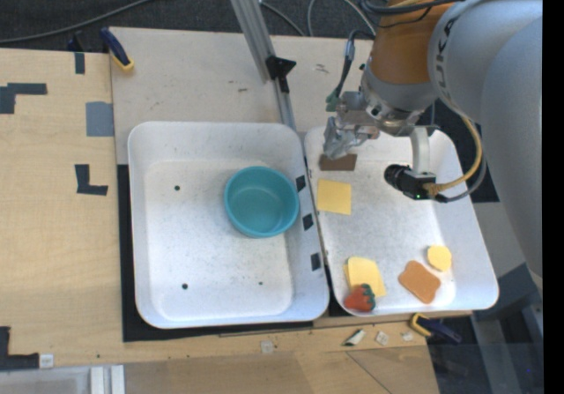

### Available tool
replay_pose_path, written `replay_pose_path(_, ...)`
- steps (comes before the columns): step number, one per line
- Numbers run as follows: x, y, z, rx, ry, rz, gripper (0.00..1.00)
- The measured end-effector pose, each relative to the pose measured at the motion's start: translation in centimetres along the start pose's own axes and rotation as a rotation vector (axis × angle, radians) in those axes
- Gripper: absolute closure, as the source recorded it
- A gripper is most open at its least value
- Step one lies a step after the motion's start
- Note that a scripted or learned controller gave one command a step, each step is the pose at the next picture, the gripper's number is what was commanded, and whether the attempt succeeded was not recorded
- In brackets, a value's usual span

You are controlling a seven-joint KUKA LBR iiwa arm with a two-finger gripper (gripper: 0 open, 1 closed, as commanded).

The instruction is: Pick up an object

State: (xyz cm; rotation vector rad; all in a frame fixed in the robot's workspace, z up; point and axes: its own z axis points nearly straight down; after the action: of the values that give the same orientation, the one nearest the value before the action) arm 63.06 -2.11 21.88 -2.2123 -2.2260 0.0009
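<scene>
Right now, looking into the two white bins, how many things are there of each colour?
Teal: 1, the round teal plastic bowl.
Yellow: 3, a flat yellow square, a yellow block, a small yellow piece.
Orange: 1, a flat orange slab.
Red: 1, a small red strawberry-like piece.
Brown: 1, a small brown block at the gripper.
Total: 7.

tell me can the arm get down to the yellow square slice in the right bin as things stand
Probably yes. The yellow square slice lies flat on bare floor of the right bin, nothing on it, and the pincer hangs just beyond it by a small brown block.
</scene>
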Motion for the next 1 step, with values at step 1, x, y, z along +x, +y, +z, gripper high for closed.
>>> replay_pose_path(1, 5.47, -3.18, -0.38, 0.001, 0.0, 0.0, 1.0)
